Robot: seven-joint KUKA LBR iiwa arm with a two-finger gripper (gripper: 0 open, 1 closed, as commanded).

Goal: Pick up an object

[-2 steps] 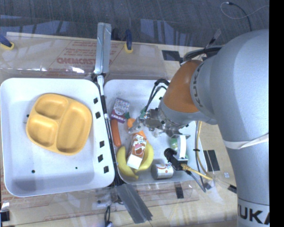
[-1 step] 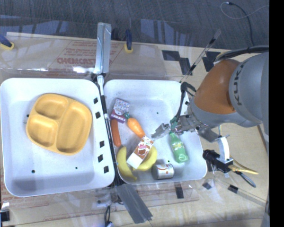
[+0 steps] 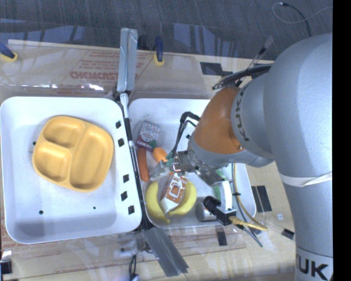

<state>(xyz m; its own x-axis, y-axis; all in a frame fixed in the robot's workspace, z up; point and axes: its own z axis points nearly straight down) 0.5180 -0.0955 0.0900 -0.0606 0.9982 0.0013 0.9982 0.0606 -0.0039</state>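
camera view: two white bins sit side by side on the bench. the left bin [image 3: 11, 157] carries a yellow divided plate [image 3: 73, 152] toward its left middle, lying flat. the right bin [image 3: 164, 105] is crowded: a small printed packet [image 3: 148, 133] near its far left corner, a red-orange sausage-shaped piece [image 3: 143, 164] along its left wall, a small orange piece [image 3: 159, 154] just beside it, and a banana [image 3: 164, 204] curled at the near left corner with an orange-and-white packet [image 3: 176, 190] lying on it. the gripper [image 3: 178, 167] hangs over that packet, beneath the arm [image 3: 269, 116]; how far it is open cannot be told, nor whether it has hold of anything.
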